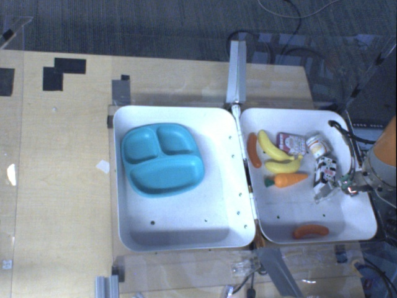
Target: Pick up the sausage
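Two reddish-orange sausage-like pieces lie in the right bin (353,228). One sausage (253,151) lies lengthwise against the bin's left wall. The other sausage (310,231) lies flat near the front wall. My gripper (325,180) hangs over the right part of this bin, to the right of the carrot (289,180) and well above the front sausage in the view. It is apart from both sausages, and nothing shows in its grasp.
Two yellow bananas (275,146) (282,165), a dark red packet (290,143) and a small can (316,146) crowd the right bin's back half. A blue divided plate (162,159) sits in the left bin (186,228). Cables (347,141) trail along the right bin's far right rim.
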Robot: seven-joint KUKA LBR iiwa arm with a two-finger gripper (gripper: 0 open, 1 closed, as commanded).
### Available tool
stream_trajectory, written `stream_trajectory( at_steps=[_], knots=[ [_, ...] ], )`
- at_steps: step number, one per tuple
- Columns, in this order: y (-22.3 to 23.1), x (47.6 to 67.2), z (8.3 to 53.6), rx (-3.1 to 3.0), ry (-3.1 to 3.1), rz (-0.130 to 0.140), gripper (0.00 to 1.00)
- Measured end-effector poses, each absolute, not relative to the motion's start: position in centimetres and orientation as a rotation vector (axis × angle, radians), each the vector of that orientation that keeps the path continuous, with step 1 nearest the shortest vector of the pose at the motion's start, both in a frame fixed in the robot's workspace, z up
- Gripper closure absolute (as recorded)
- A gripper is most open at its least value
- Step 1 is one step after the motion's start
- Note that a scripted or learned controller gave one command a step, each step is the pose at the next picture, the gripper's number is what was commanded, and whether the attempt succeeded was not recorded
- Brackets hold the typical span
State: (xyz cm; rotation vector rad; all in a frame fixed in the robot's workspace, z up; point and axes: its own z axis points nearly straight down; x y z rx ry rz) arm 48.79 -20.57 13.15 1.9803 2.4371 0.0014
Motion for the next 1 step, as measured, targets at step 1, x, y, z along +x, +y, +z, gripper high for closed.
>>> stream_trajectory(
  at_steps=[1],
  knots=[
    [-20.26,51.12,8.81,2.275,2.163,0.012,0.0]
  ],
)
